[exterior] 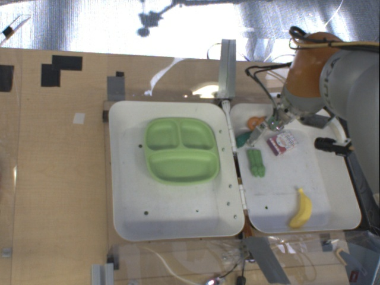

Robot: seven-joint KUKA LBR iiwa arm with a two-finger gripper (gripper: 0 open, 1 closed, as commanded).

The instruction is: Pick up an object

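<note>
Camera view, gripper (268, 125) low in right bin (332, 189), grip state unclear, orange object (255, 122) partly hidden behind it

Strong light from the top washes the floor beyond the tabletop (53, 159) into blown-out glare, the white bins (172, 218) are evenly bright with soft shadows along their near rims, and the whole picture is slightly soft and grainy.
</note>
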